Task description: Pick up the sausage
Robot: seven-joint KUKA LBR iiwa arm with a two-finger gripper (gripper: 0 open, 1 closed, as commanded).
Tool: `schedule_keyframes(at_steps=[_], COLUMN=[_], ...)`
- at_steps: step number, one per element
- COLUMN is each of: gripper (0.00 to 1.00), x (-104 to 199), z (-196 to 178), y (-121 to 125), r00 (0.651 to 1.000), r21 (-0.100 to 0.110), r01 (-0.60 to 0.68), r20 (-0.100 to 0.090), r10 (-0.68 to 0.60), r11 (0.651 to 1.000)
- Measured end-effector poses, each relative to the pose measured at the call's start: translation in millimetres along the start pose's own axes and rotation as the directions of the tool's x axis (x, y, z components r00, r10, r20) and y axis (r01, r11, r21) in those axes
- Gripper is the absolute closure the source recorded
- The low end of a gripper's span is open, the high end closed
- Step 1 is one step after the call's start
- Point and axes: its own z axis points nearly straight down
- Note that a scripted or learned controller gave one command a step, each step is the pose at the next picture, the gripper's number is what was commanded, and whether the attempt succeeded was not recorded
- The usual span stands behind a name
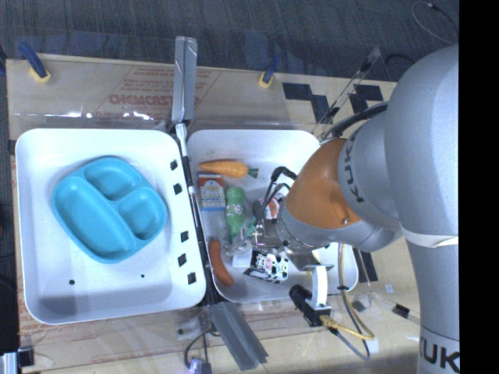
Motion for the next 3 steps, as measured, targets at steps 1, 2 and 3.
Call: schedule_keyframes(at_steps=[1,2,3], gripper=[0.00,0.00,0.00], x=[16,12,14], z=[-39,1,1], y=[-2,4,15], r00=[0.999,0.955,0.802], r21=[0.004,0.005,0.003], r01=[-0.039,-0.296,-0.597], r20=[-0.001,0.000,0.000], r10=[0.039,0.296,0.597], r11=[0.999,0.955,0.802])
